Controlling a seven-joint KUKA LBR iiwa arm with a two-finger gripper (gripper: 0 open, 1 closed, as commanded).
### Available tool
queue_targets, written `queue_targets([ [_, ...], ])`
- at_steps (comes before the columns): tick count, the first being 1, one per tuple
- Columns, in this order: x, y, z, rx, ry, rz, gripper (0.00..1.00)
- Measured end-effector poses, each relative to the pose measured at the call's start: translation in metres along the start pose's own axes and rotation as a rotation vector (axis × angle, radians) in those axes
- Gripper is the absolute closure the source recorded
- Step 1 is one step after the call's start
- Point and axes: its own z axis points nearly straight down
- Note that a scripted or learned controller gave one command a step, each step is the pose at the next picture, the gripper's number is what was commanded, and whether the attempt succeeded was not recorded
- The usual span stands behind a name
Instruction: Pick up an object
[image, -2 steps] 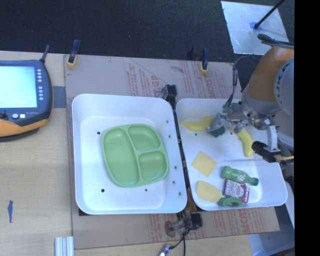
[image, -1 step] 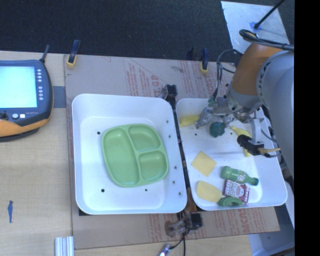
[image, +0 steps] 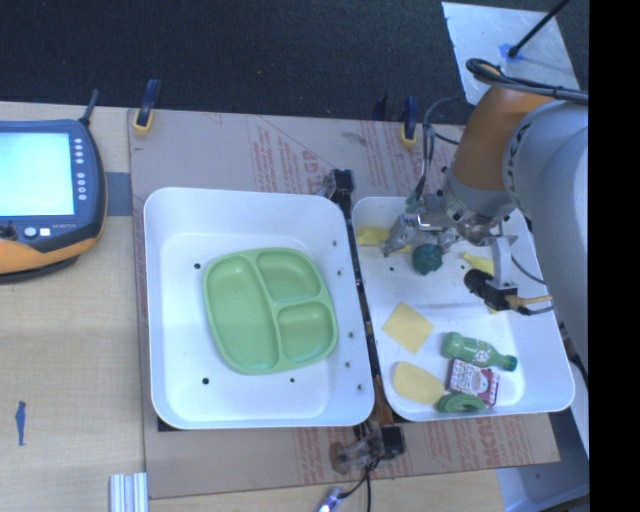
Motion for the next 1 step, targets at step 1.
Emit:
queue_targets([
  [1, -0.0004, -0.0001, -0.0104, 0.002, 0.000, -0.003, 1.00],
])
